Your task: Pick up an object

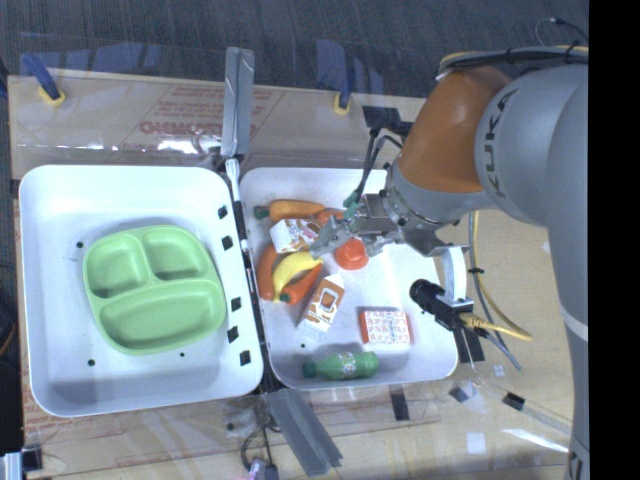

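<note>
My gripper (342, 232) hangs low over the middle of the right bin (430, 363), on the grey arm with its orange band. Directly beneath and just right of it sits a round red-orange object (351, 256); whether the gripper touches it I cannot tell. Left of the gripper lie a long orange carrot (295, 209), a white and orange packet (292, 235), a yellow banana (290, 267), a second carrot (267, 271) and a small orange and white carton (322, 304). Nearer the front are a red patterned box (385, 326) and a green bottle (342, 366) lying on its side.
The left bin (60, 368) holds a green divided plate (153, 288). A metal divider (238, 98) runs between the bins. A black fitting with cables (445, 306) sits at the right bin's right edge, under the arm.
</note>
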